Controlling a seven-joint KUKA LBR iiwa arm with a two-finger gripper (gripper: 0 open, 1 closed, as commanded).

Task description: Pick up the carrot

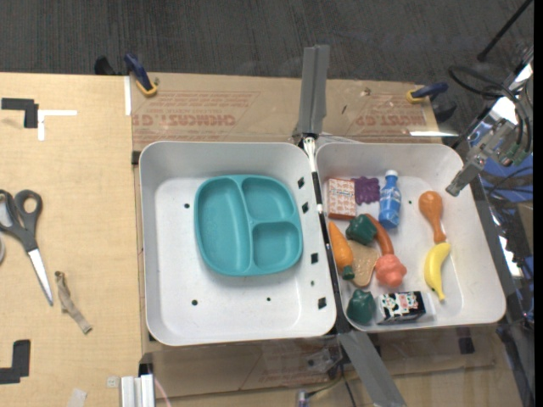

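Carrot (340, 250) at right bin (475, 253) left edge; claw (462, 181) above right rim, state unclear.

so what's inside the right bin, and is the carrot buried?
The right bin holds a jumble of toy food. The carrot lies at its left wall, mostly exposed, its lower end against a tan slice. Whatever lies beneath the pile is covered.
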